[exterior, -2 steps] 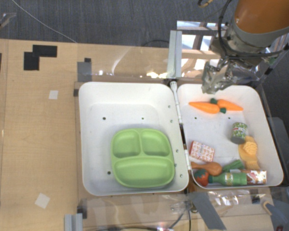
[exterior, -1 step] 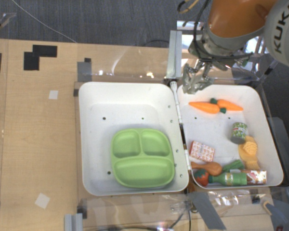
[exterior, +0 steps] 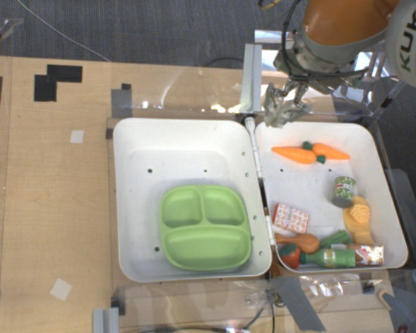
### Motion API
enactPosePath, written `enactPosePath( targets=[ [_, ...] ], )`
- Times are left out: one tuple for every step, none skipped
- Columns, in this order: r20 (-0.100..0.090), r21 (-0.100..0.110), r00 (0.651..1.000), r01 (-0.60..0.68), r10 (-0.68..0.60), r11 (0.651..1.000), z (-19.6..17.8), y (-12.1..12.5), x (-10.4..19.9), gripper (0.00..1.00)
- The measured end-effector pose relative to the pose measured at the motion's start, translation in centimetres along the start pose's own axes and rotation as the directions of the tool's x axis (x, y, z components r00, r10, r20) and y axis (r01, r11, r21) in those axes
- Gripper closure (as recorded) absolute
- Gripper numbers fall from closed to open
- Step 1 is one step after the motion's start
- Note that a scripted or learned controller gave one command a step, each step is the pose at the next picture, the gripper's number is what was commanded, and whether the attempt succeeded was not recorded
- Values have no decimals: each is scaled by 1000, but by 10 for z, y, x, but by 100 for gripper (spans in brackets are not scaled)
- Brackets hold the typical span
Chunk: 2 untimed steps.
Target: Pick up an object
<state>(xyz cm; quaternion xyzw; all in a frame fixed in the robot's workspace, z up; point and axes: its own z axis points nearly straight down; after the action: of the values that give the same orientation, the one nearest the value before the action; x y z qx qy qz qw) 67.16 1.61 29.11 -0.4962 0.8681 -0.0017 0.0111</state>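
The gripper (exterior: 286,109) hangs over the top left corner of the right bin (exterior: 374,141), and I cannot tell if it is apart or together; nothing shows in it. That smooth white bin holds the toys. Two long orange carrots (exterior: 308,153) with green ends lie near the top. Below them a small round can (exterior: 344,190) stands beside a bumpy yellow piece (exterior: 358,217). A little red and white box (exterior: 290,218) lies near the left wall. A green bottle (exterior: 331,257) lies along the bottom edge. The left bin (exterior: 142,144) holds a shiny green plate (exterior: 205,227) with three parts.
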Motion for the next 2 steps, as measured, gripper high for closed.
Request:
enactPosePath(
  targets=[
    [9,8,1000,-1,1,1000,-14,-1,-2,100],
    [18,16,1000,-3,3,1000,-29,-2,-5,100]
  ],
)
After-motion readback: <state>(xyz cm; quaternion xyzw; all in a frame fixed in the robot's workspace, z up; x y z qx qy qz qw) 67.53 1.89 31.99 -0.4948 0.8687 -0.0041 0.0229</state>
